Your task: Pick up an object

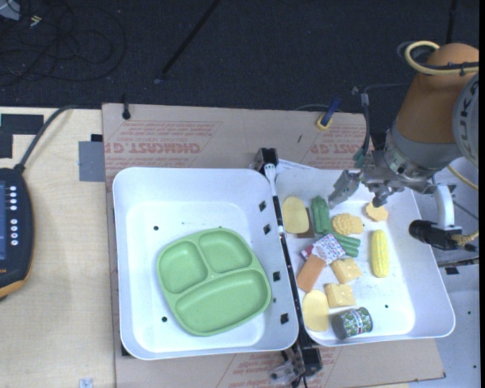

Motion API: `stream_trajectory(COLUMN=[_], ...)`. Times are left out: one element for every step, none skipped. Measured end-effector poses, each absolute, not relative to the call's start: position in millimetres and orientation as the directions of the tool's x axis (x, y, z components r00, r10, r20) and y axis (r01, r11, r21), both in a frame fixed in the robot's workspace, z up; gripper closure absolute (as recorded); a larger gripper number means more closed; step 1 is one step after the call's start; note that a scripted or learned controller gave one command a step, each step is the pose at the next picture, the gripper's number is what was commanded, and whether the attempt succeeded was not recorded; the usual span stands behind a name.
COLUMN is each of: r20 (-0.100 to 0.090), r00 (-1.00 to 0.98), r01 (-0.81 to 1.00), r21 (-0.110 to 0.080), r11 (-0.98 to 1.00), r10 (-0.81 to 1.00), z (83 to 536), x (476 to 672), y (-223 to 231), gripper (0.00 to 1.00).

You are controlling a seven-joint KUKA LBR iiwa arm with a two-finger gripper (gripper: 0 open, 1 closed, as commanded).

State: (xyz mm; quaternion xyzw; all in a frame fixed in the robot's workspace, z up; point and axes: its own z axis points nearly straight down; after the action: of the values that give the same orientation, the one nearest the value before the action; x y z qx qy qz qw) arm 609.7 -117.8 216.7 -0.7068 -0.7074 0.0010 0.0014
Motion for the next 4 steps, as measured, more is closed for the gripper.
stream_trajectory(r20=[-0.002,0.002,0.002,0.000], r00=[0.000,0.004,0.001,0.000], r01=[1.000,1.000,1.000,1.000], r21=[0.010,-0.005,-0.003,0.002], r11=[0.000,-0.004,-0.001,0.000], r10=[1.000,1.000,1.000,1.000], z=[104.9,87.3,88.6,88.1], x=[615.3,575.4,498.7,560.8], y=[-109.4,-96.8,-86.8,-102.0], gripper=[0.00,0.00,0.00,0.00])
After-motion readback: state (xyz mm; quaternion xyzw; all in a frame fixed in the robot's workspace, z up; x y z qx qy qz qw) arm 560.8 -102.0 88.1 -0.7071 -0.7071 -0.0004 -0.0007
